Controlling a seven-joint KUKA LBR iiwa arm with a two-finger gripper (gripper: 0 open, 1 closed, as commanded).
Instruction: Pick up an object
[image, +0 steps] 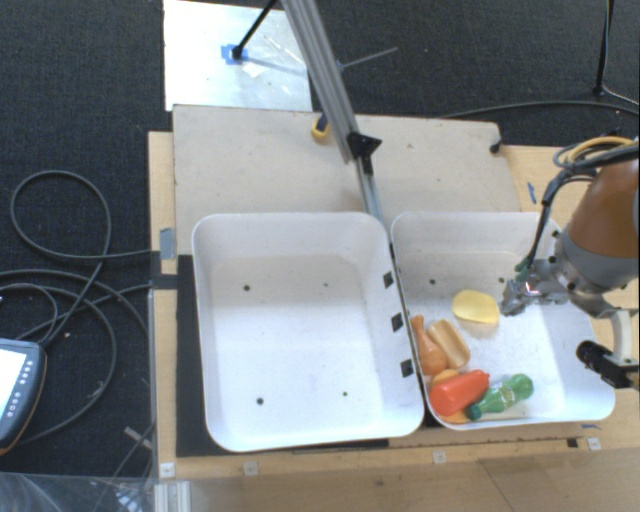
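Toys crowd the right white plastic bin's (570, 405) near-left corner — orange carrot (429, 350), tan hotdog bun (450, 342), red pepper (459, 390), green bottle (502, 395). Pale yellow lemon-shaped piece (476, 307) lies just left of the hand (516, 300) — its opening cannot be told.

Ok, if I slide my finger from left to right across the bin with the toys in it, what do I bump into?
Orange carrot-shaped toy → hot dog toy → yellow lemon-shaped toy → green bottle → the gripper at the right. I skipped the red toy at the front because it overlaps the others.
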